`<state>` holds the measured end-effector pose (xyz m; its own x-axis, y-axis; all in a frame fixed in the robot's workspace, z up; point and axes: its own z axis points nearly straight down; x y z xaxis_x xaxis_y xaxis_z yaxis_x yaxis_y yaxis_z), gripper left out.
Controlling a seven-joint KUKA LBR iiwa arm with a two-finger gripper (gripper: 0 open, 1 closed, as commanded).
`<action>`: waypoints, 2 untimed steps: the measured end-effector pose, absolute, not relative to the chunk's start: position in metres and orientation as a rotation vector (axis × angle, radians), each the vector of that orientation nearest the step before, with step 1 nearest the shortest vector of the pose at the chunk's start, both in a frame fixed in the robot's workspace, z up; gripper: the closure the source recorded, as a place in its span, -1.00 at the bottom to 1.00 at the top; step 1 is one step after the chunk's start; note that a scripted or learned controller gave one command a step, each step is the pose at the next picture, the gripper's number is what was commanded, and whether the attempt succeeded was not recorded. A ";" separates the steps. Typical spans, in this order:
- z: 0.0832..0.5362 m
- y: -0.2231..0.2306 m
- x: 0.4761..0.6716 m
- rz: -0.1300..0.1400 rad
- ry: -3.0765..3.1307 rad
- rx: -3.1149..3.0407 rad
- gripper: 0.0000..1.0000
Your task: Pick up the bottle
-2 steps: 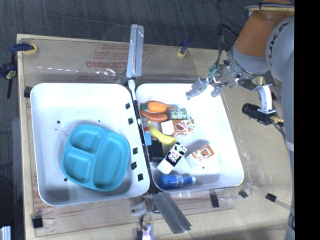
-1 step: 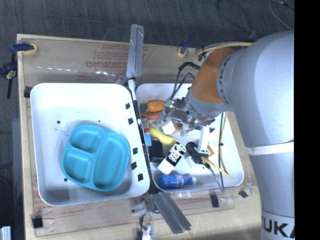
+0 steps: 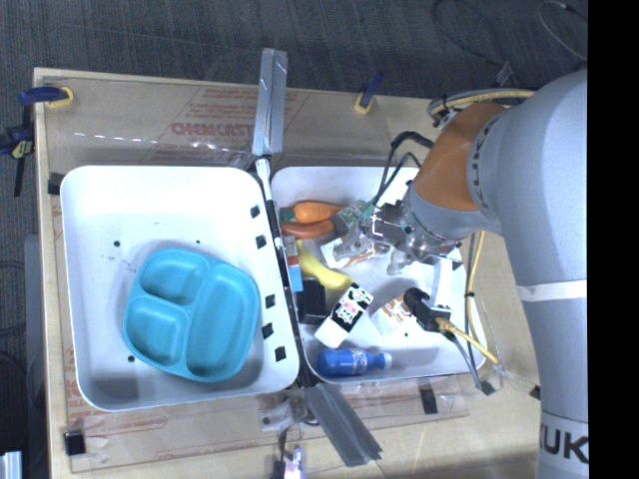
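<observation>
Reaching in from the right, the grey arm [image 3: 539, 238] is hanging over the right bin [image 3: 329, 180], with its orange band [image 3: 449, 168] just behind the wrist and the fingers [image 3: 371, 250] sitting low among the clutter near the middle of that bin. How far apart they are standing cannot be told, since the tips are blurring into the objects beneath, and nothing is showing clearly between them. The blue bottle [image 3: 351, 362] is lying on its side well below the fingers, against the near wall of the same bin. Just under the fingers, a black-and-white carton [image 3: 345, 314] is resting tilted; to their left a yellow banana [image 3: 321, 270] and an orange carrot [image 3: 308, 218] are lying. Farther left, in the left bin [image 3: 100, 193], a blue divided plate [image 3: 192, 313] is sitting. Both bins are resting on the table [image 3: 150, 118].
</observation>
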<state>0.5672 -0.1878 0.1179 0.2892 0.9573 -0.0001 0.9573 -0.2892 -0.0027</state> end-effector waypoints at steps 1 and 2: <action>0.144 -0.138 0.532 0.005 -1.812 -2.561 -1.00; 0.191 -0.031 0.476 0.005 -1.895 -2.501 -1.00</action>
